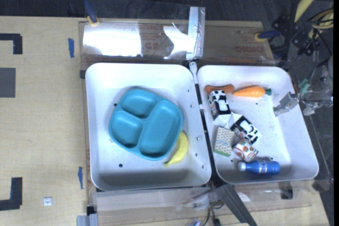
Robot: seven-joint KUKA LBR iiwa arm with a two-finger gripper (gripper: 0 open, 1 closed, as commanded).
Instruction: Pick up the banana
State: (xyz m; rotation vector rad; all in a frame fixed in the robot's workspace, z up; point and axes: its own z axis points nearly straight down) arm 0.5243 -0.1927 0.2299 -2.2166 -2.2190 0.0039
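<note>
The yellow banana (179, 150) lies in the left bin (100, 114), tucked against the lower right edge of a blue divided plate (146, 123), which partly covers it. My gripper (286, 103) hangs over the right rim of the right bin (302, 140), far to the right of the banana and apart from every object.
In the right bin lie an orange carrot (249, 92), a black-and-white cow-patterned toy (219, 101), a black-and-white block (245, 129), a patterned packet (223, 141), a red-and-white item (245, 151) and a blue bottle (259, 167). A clear panel (143, 34) stands behind the bins.
</note>
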